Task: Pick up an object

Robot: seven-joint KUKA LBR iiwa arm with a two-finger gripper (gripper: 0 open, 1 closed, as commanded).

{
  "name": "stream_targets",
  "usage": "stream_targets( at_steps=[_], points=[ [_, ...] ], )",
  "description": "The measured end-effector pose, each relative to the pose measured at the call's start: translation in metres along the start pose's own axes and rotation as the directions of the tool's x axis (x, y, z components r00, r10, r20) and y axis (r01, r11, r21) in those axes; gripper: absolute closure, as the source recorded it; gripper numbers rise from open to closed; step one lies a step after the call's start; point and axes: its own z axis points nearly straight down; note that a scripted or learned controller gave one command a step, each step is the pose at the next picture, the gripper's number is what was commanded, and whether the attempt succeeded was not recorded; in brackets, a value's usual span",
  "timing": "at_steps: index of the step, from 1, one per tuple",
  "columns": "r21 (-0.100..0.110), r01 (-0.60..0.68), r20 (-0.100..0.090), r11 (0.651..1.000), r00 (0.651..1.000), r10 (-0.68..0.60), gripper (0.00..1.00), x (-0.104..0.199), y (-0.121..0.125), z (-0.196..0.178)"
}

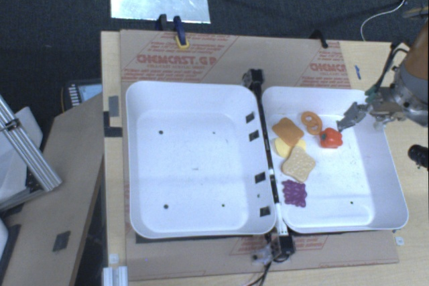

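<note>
The camera view looks down on two white bins side by side on a cardboard-covered bench. The right bin (pixel 382 211) carries all the toy food, gathered toward its left wall and far half: an orange slab-like piece (pixel 288 130) near the far left, a pale yellow piece (pixel 283 147) just under it, a tan cracker-shaped piece (pixel 299 165) touching those and lying nearer the front, and a purple grape cluster (pixel 294 193) close to the left wall at mid-depth. An orange ring (pixel 311 121) sits toward the far middle, with a red pepper-like object (pixel 330 138) just beside it. The gripper (pixel 350 117) reaches in over the bin's right edge, its tip just beside the red piece; whether its claw is spread or closed cannot be told. The left bin (pixel 134 144) lies next to it.
</note>
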Motion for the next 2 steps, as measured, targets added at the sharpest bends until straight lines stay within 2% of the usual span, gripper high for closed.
stream_targets(
  at_steps=[1, 2],
  points=[
    [-0.020, 0.003, 0.005, 1.000, 1.000, -0.003, 0.00, 0.015, -0.015, -0.213],
    [-0.012, -0.007, 0.005, 1.000, 1.000, 0.007, 0.00, -0.030, -0.082, -0.297]
  ],
)
